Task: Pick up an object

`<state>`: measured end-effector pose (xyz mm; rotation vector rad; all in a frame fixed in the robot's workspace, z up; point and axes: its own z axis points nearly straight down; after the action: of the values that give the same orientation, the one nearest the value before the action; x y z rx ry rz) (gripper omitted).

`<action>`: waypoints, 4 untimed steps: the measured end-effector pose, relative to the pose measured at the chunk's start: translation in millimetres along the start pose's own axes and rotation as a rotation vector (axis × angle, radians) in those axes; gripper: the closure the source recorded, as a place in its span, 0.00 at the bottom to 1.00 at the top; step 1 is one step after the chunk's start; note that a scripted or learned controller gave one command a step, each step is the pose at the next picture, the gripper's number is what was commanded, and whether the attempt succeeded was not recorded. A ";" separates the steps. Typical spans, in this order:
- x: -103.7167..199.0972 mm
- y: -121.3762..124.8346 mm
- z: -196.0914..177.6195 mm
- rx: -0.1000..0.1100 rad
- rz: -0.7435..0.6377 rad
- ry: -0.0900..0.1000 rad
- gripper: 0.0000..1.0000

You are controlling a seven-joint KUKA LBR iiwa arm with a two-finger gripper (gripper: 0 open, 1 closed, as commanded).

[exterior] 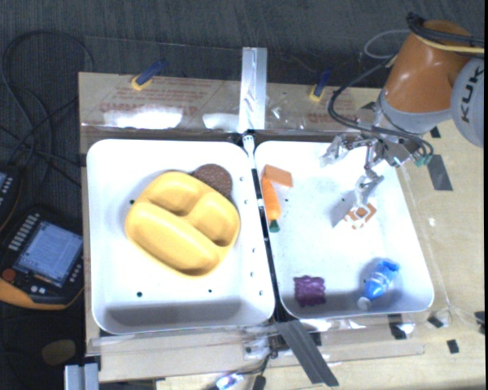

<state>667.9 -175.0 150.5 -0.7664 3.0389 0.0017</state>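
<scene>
Your end effector [366, 187] hovers above the small orange-and-white block [360, 214] in the right bin [419, 242]; grip state unclear. Next, descend and close.

The pincer [366, 187] hangs over the right bin [415, 242], above a small orange-and-white block [361, 214]; a yellow bun-shaped toy [181, 222] fills the left bin [114, 299].

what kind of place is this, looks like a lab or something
Most likely a robotics lab test bench: a grey and orange arm reaches over two white bins of toy items, with a control pendant and loose cables alongside.
</scene>
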 end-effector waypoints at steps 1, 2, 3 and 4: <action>22.5 -11.1 34.7 0.013 -0.189 -0.015 0.00; 7.8 -20.0 -58.0 -0.001 -0.456 -0.001 0.00; 4.5 -21.2 27.9 0.012 -0.492 -0.008 0.00; 31.5 -32.0 29.2 -0.001 -0.763 -0.003 0.00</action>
<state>655.6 -217.9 121.1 -1.8412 2.5334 0.0003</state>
